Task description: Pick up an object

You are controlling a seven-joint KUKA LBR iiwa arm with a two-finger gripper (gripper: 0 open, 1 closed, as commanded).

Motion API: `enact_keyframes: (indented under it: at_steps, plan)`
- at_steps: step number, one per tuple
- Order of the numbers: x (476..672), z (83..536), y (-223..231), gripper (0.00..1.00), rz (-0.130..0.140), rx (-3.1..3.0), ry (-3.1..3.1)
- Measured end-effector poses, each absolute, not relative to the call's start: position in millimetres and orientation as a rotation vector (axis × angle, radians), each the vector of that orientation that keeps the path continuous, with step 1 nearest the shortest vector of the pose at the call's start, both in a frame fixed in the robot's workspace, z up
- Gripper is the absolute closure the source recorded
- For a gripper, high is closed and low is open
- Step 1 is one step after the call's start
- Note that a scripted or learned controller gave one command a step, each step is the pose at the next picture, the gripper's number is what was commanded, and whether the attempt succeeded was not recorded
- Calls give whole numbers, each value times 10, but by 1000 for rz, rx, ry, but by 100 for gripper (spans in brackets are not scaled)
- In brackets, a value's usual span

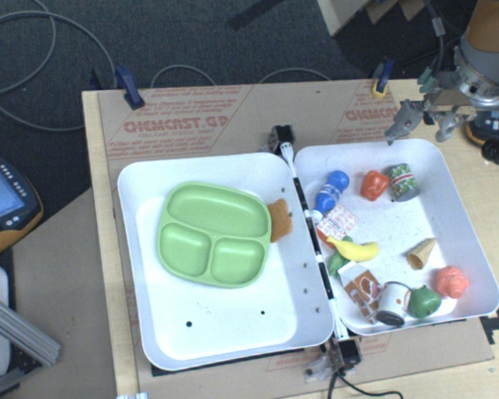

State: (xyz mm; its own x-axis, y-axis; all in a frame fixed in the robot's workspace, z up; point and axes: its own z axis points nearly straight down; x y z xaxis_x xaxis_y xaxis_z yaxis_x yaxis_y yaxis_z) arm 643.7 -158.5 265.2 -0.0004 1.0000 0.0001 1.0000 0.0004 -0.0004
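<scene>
While the bench (pixel 184 122) carries two white bins side by side, dark floor with loose cables lies at twelve o'clock; the gripper (pixel 414 119) hovers at two o'clock above the right bin's (pixel 464 222) far rim, fingers apart, clasping nothing; small objects crowd that bin, a banana (pixel 357 250) centremost; the left bin (pixel 155 312) holds a green tray (pixel 213 233).

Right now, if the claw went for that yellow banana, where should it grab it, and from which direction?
Probably across the middle of the banana, coming straight down from above. It lies flat in the right bin, long and narrow, so its thin width suits two fingers. The snack packet touches its upper side, so the fingers may nudge that.
</scene>
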Motion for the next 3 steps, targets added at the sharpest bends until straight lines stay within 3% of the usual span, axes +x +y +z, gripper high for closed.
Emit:
enact_keyframes:
  at_steps: [1,2,3]
  plan:
    - [6255,972,-1461,0,2,-2221,-2219]
    - [6669,849,-1706,0,-1,-2219,-2224]
    - [6436,849,-1403,0,0,-2219,-2222]
